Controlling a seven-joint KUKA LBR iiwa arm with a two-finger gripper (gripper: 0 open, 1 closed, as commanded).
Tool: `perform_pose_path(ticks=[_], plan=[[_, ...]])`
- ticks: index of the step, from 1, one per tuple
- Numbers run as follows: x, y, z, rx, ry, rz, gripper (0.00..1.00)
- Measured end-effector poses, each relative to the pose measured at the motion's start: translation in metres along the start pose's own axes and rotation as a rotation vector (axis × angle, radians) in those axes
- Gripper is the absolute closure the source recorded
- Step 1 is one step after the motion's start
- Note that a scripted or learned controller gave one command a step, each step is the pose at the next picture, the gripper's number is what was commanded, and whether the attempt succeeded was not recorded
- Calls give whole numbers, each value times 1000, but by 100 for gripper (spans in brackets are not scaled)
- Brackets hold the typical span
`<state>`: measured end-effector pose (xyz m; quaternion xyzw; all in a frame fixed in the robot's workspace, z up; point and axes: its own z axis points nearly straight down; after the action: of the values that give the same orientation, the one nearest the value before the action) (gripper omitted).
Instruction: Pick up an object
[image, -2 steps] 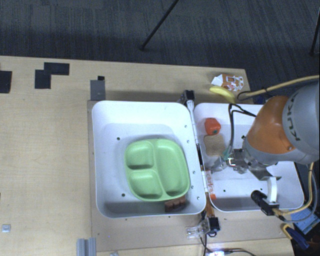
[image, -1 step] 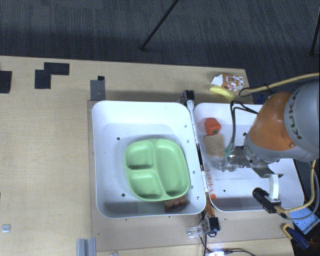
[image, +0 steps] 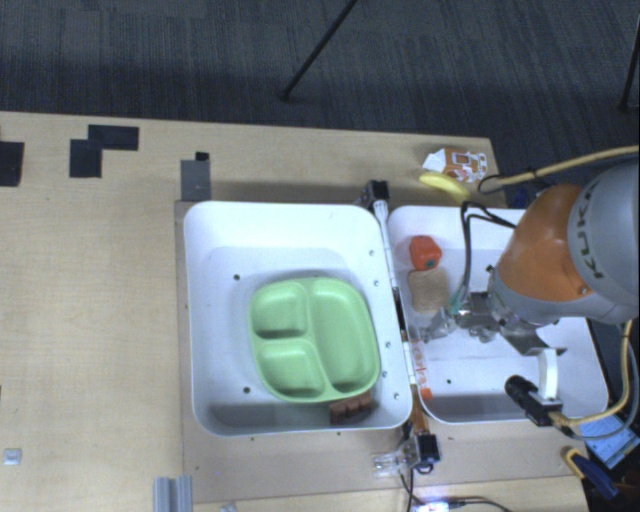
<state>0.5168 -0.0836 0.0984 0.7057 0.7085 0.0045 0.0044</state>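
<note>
A pale wooden bench (image: 90, 330) is seen from above, bearing two shallow white bins set side by side. The left bin (image: 215, 300) is occupied by a green divided plate (image: 314, 338), lying flat, with a small brown object (image: 350, 408) tucked just beside its near edge against the bin wall. The right bin (image: 470, 400) is entered from the right by the grey arm (image: 590, 250), whose orange band (image: 540, 255) is bent over the bin's middle with the wrist turned toward the divider between the bins. The gripper (image: 440, 322) is held low near the bin's left wall, just beside a tan block (image: 428, 290); whether contact is made cannot be told, and how the gripper is set cannot be told either. An orange-red object (image: 424, 251) is placed just beyond the tan block, touching or nearly touching it. A yellow banana-shaped toy (image: 443, 183) and a small printed packet (image: 462, 161) are left on the bench beyond the right bin.
</note>
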Motion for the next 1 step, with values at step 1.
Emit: perform_pose_path(ticks=[1], plan=[[0,63,13,6,0,-1,0]])
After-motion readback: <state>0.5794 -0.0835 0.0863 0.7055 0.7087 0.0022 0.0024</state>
